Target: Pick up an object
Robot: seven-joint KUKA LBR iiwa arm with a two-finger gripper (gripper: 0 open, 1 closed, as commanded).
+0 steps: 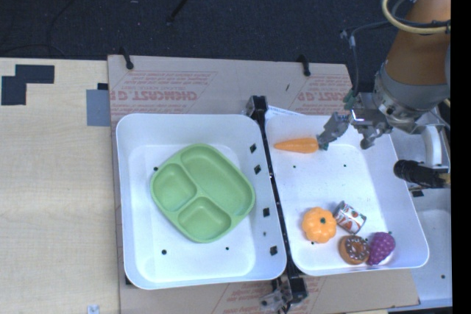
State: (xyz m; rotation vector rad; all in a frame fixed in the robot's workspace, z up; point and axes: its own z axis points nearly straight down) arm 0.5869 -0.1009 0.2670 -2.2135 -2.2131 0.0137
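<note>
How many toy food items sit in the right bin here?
5: a carrot near the far edge beside the gripper, a pumpkin, a small can, a donut and grapes clustered at the near edge. None looks hidden.

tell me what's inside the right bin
A carrot near the far wall, then a pumpkin, can, donut and grapes clustered near the front. Nothing looks covered.
</note>
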